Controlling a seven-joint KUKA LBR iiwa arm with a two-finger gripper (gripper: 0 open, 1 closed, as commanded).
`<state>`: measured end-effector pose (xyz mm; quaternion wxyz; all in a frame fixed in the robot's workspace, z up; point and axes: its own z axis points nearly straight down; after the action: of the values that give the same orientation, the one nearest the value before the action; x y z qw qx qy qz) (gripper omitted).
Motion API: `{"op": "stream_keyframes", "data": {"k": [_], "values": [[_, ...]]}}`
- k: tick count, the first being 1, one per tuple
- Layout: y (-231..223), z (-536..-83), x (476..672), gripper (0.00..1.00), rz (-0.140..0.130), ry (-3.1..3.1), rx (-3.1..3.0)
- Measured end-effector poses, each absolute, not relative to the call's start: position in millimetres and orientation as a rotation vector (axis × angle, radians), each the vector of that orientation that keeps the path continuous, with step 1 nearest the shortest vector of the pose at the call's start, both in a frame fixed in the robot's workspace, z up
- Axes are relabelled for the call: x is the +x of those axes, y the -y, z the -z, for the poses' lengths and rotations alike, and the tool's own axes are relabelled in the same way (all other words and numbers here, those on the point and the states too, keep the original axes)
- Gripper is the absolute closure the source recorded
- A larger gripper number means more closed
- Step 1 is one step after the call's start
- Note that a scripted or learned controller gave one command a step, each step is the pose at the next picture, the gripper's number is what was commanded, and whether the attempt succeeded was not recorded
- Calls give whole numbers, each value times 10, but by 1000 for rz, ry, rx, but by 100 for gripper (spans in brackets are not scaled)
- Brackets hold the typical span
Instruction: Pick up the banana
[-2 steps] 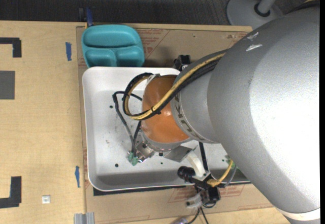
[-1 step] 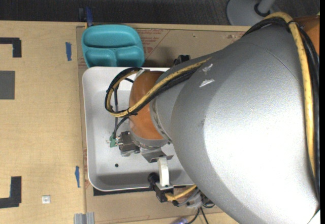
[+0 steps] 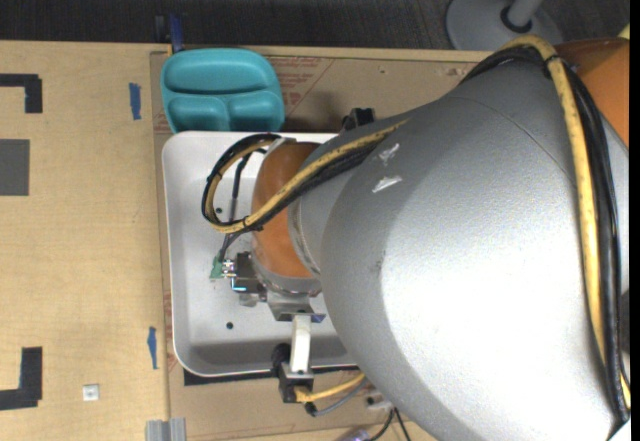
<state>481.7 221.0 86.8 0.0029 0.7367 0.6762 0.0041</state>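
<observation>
My arm's broad grey body [image 3: 470, 249] covers the right half of the camera view and reaches down into the white bin [image 3: 185, 229]. Its orange band [image 3: 275, 214] sits over the bin's middle, looped by black and yellow cables [image 3: 225, 194]. Below the band, the gripper [image 3: 248, 281] hangs low over the bin floor, seen from above as a grey mount with a small green board. The wrist hides whatever lies directly beneath it.
A teal moulded tray-like object [image 3: 222, 89] stands just beyond the bin's far edge. Brown cardboard bench surface [image 3: 80, 229] with black and blue tape marks stretches to the left. A grey stand base [image 3: 490, 14] sits at the top right.
</observation>
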Motion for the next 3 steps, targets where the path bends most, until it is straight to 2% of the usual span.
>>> {"op": "stream_keyframes", "data": {"k": [1, 3], "values": [[-2255, -870, 4813, 100, -13, -1810, 2565], [-2262, -1063, 4810, 100, -10, -1814, 2562]]}}
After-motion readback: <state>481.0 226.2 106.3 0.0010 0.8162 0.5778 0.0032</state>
